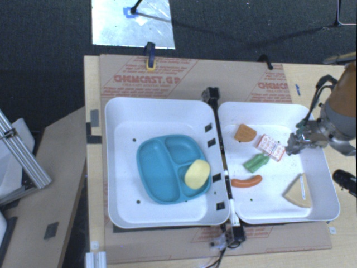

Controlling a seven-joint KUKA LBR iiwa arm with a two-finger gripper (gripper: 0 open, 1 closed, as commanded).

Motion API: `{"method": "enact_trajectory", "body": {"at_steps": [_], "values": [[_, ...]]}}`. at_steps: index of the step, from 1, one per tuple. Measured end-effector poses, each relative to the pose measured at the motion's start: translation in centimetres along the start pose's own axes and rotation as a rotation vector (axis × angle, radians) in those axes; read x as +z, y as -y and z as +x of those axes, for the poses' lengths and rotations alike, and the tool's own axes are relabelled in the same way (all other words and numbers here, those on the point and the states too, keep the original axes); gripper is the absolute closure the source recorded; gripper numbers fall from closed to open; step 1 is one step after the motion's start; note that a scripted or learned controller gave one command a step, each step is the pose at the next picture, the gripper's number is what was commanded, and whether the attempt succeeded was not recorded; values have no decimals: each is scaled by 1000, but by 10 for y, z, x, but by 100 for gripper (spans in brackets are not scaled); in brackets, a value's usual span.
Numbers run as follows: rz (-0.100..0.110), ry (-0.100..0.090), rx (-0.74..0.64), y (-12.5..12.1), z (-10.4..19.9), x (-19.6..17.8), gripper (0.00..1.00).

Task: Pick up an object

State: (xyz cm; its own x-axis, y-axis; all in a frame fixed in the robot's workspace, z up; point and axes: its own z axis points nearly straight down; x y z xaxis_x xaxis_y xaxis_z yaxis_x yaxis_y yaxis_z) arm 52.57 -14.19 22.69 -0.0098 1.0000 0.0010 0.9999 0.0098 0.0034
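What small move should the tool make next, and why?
Probably a short shift toward the red-and-white packet and down. The tool sits at the right bin's right side with the packet just beside it, the nearest item; nothing shows between its tips.

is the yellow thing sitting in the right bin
No, the yellow object rests on the blue divided plate in the left bin.
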Motion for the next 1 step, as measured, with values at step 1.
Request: {"method": "enact_trajectory", "body": {"at_steps": [1], "values": [[1,-1,0,-10,56,9,100]]}}
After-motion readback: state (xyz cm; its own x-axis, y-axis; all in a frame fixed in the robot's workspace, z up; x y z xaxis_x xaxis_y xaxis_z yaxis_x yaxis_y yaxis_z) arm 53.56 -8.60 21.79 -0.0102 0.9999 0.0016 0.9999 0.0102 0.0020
